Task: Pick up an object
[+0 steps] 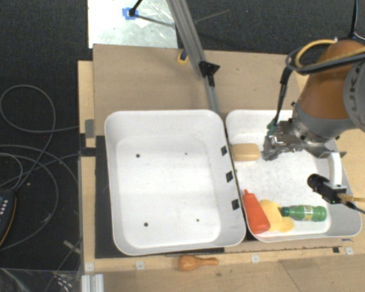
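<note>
Gripper (272, 152), finger state indiscernible, beside tan block (246, 152) in right bin (353, 224); red bottle (255, 212), yellow item (275, 215), green bottle (304, 212) nearby, possibly touching.

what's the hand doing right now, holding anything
Hand: low in the right bin, just beside the tan block; open or closed cannot be told, and nothing is seen in its grip.
</note>
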Robot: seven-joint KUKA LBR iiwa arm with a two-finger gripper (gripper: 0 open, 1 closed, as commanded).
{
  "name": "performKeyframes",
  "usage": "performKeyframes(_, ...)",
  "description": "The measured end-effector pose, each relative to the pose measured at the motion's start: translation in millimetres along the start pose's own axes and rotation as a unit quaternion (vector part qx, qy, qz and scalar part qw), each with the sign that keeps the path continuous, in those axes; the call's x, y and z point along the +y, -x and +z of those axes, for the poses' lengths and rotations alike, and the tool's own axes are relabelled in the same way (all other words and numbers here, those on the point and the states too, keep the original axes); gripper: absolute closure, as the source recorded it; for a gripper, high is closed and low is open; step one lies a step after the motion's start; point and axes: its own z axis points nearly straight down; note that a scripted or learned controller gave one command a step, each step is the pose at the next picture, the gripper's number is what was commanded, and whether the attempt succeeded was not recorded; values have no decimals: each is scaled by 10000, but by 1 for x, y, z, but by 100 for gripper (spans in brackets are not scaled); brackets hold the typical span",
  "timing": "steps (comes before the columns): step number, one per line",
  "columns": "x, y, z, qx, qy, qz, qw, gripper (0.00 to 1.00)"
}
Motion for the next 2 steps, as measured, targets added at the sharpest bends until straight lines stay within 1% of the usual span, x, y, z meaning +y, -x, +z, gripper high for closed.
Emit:
performKeyframes(1,1,-61,1,3,-1,-8,10000,100)
performKeyframes(2,9,-115,1,0,6,-5,10000,100)
